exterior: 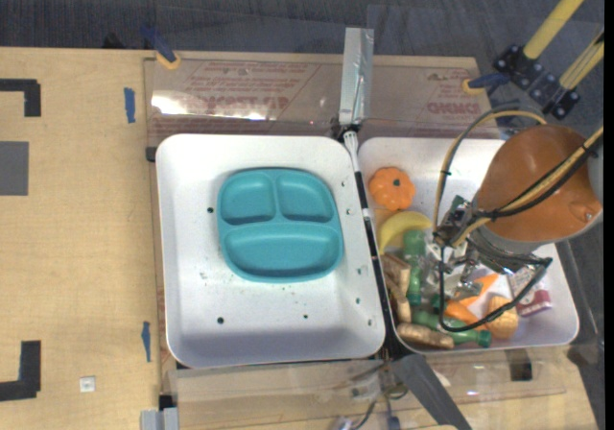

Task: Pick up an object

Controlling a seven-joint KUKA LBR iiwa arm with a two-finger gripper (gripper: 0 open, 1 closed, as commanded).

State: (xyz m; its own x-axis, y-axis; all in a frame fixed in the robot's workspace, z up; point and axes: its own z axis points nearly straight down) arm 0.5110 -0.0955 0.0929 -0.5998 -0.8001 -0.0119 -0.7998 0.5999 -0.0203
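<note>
Orange, yellow and green toy foods lie heaped in the right bin, where the gripper hangs low over them, its grip impossible to tell, beside the left bin bearing a teal divided plate.

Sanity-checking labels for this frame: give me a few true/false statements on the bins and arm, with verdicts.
1. The teal three-compartment plastic plate lies in the left white bin. True.
2. The small orange pumpkin sits on the teal plate. False: it lies in the right white bin, near its far left corner.
3. The pincer is down over the toy clutter in the right bin. True.
4. The yellow banana-shaped toy lies on the wooden bench. False: it lies in the right bin, below the pumpkin.
</note>
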